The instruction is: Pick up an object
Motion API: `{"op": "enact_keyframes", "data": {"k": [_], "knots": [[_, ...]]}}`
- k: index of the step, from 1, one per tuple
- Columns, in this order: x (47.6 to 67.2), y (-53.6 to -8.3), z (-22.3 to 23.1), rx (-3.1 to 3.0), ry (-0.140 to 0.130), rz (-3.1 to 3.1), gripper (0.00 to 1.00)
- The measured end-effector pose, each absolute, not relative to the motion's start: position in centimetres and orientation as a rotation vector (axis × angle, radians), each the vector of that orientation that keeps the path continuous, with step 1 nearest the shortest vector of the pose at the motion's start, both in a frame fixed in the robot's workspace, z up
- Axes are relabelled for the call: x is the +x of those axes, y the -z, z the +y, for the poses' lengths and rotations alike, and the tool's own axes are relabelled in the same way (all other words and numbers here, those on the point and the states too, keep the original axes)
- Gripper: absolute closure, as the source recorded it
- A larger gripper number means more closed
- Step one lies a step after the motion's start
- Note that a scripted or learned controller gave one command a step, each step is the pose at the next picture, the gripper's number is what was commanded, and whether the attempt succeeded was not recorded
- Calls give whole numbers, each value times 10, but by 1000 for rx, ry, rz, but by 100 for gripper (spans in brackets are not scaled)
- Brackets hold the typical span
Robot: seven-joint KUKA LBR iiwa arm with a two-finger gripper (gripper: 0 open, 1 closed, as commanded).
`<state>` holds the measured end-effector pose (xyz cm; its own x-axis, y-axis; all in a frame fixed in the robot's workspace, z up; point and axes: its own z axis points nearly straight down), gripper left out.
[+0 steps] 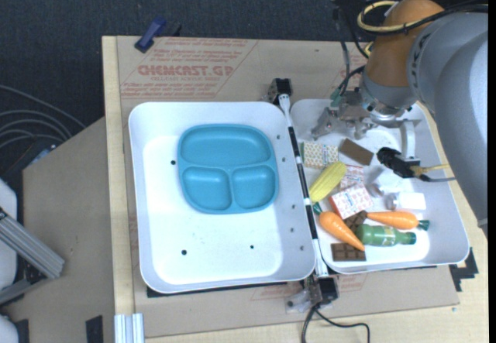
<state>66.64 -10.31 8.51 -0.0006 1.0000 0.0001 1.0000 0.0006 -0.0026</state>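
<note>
Over the right bin [443,225] hangs the pincer [343,123], its spread impossible to tell.

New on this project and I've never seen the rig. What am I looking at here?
This is one picture, from a fixed camera above the bench, looking down at a slant. The grey machine with the orange band is a robot arm reaching in from the right. Its gripper hangs over the far end of the right bin. Its job is to pick up an object.

The left bin holds a blue divided plate. The right bin holds a jumble of toy food: a yellow corn cob, an orange carrot, a second carrot, a green bottle and a brown bar.

The view does not show the gripper holding anything.
</note>
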Motion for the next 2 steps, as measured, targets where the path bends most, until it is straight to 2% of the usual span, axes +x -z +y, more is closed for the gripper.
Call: {"op": "enact_keyframes", "data": {"k": [2], "knots": [[666,-85,-91,-2219,-3,-2220,0]]}}
